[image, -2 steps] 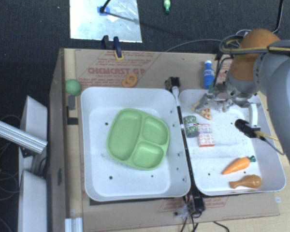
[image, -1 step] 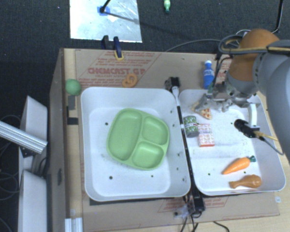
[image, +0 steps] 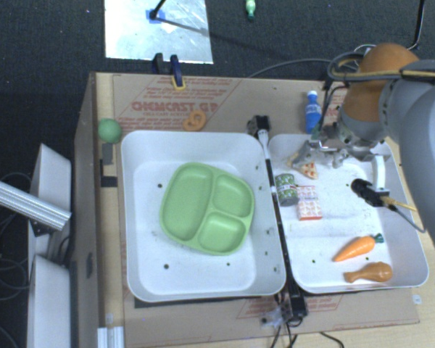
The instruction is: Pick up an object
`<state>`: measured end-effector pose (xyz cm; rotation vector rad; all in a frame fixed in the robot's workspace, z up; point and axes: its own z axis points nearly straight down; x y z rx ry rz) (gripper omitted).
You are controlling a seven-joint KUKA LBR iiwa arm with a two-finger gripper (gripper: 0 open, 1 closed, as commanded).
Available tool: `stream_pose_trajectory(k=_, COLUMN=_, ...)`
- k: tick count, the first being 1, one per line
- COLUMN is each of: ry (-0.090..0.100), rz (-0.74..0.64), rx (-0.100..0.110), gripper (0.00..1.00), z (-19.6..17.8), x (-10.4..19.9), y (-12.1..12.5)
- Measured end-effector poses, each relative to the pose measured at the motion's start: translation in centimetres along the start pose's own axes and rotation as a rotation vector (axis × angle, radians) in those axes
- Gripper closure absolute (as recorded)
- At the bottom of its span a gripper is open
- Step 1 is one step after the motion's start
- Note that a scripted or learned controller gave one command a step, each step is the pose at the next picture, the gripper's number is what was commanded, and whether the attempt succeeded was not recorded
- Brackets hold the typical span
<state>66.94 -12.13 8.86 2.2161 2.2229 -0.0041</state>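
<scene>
My gripper (image: pixel 313 153) hangs low over the back left corner of the right bin (image: pixel 406 216), reaching in from the right. A small pizza slice (image: pixel 309 170) lies just in front of it, touching or nearly touching. In the same bin, a green can (image: pixel 285 188) and a red and white box (image: pixel 309 204) sit near the left wall. An orange carrot (image: pixel 356 248) and a brown drumstick (image: pixel 370 272) lie at the front right. Nothing shows between the fingers.
The left bin (image: pixel 141 267) holds a green divided plate (image: pixel 206 207). Behind the bins on the cardboard are a blue bottle (image: pixel 313 111), an orange pretzel (image: pixel 194 120) and a green ball (image: pixel 109 130). The divider between the bins (image: pixel 273 209) runs close to the can.
</scene>
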Motion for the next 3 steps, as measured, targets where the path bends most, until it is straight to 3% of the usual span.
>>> stream_pose_trajectory(k=3, ry=0.007, rz=-0.001, rx=0.001, gripper=0.0, z=-0.01, x=-0.35, y=0.04)
